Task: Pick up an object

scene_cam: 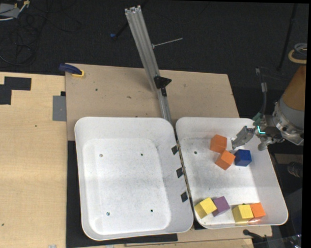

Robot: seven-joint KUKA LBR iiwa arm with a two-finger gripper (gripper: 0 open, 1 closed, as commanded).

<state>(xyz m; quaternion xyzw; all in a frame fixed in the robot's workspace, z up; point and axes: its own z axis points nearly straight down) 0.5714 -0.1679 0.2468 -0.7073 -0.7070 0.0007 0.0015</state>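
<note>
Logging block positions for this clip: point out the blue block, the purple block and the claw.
blue block (243, 158): camera view, middle of its top face.
purple block (221, 204): camera view, centre of its top face.
claw (240, 137): camera view, at its grey tip above the blocks.

The two white bins, the left bin (125, 178) and the right bin (229, 189), are looking like smooth plastic with a faint grey speckle and a soft sheen, while the bench (121, 92) under them is showing pale, matt wood grain. The aluminium rail (145, 49) is gleaming as ribbed, brushed metal, and the gripper (240, 139) is showing dull grey metal. The blocks, among them the blue block (243, 158) and the purple block (221, 204), are appearing solid-coloured, smooth and matt.
</note>
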